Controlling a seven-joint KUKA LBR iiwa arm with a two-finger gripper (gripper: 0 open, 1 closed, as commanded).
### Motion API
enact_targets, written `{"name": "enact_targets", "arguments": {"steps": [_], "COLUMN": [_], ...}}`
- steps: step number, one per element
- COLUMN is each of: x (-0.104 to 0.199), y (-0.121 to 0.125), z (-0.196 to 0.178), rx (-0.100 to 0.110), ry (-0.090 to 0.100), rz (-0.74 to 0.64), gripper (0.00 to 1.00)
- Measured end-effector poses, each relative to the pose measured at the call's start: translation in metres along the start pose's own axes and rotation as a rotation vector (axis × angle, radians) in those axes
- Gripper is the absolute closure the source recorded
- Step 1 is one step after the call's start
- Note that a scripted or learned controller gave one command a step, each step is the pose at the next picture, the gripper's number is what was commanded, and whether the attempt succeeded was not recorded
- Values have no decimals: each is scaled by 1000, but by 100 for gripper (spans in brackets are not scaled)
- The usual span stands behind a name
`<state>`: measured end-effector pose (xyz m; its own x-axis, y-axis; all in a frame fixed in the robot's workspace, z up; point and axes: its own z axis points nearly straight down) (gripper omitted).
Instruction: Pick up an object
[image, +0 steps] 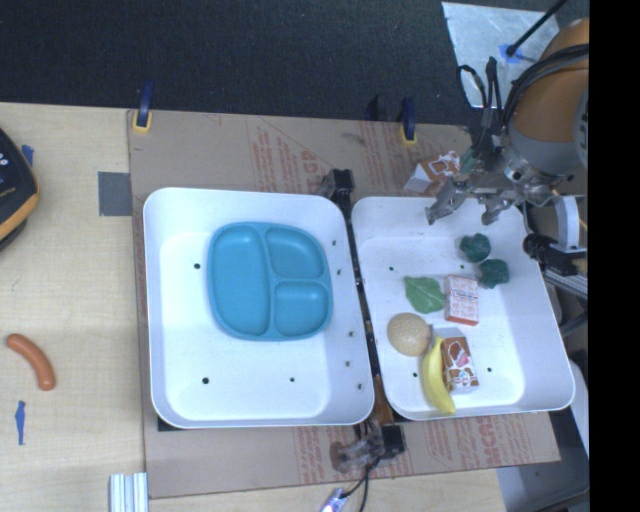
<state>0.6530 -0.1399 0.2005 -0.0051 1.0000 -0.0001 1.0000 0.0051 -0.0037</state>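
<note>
Leftmost, a sausage (31, 360) lies on the bare worktop (70, 300), well apart from both bins, with a dark device (15, 190) at the edge above it. Next comes the left bin (180, 400), which holds a blue divided plate (269, 280) lying flat near its middle. Just beside it, the right bin (530, 380) carries the loose objects: a green leaf (425, 293) with a tan round bun (408, 333) below it, a yellow banana (435, 377) touching the bun's lower edge, and a small printed packet (460, 363) against the banana's right side. A red-and-white carton (462, 299) sits just right of the leaf. Two dark green lumps (475, 246) (493, 270) rest near the bin's far right corner, close together. Above them the gripper (467, 205) hangs over the bin's far rim, its two fingers spread apart with nothing between them. A second packet (437, 170) lies on the cardboard (250, 140) outside the bin, just left of the gripper.
</note>
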Motion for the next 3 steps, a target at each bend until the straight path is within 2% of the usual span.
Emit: {"name": "enact_targets", "arguments": {"steps": [1,2,3], "x": [13,11,11], "y": [-71,-71,-71], "z": [96,86,86], "rx": [1,2,2], "ry": [-1,-2,-2], "rz": [0,-3,-3], "gripper": [0,100,0]}}
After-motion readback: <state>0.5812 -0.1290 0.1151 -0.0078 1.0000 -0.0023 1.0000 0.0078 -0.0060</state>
